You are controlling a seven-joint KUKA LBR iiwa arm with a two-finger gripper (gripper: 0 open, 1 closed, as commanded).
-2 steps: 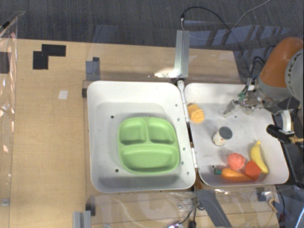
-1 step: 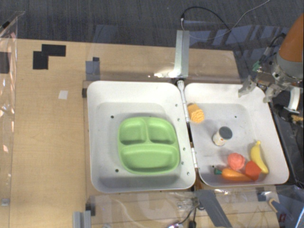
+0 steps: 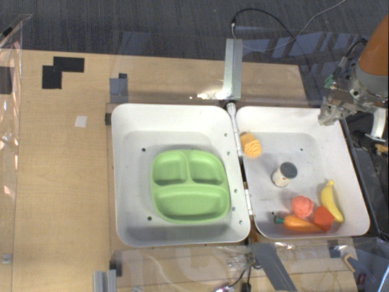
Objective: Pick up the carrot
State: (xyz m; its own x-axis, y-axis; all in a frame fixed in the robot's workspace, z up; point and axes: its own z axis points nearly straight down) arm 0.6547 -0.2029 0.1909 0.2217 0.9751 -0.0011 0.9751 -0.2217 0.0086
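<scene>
The carrot (image 3: 302, 224), likely light, stiff and smooth, best gripped across its thick middle, lies at the right bin's (image 3: 304, 140) near edge, touching a red fruit (image 3: 302, 207), while the gripper (image 3: 332, 111) hovers far-right, its jaw state unclear.

arm (image 3: 372, 59): cut off by right edge | gripper (image 3: 328, 115): blurred, finger state unclear | carrot (image 3: 302, 224): partly hidden behind red items, green end tiny
</scene>
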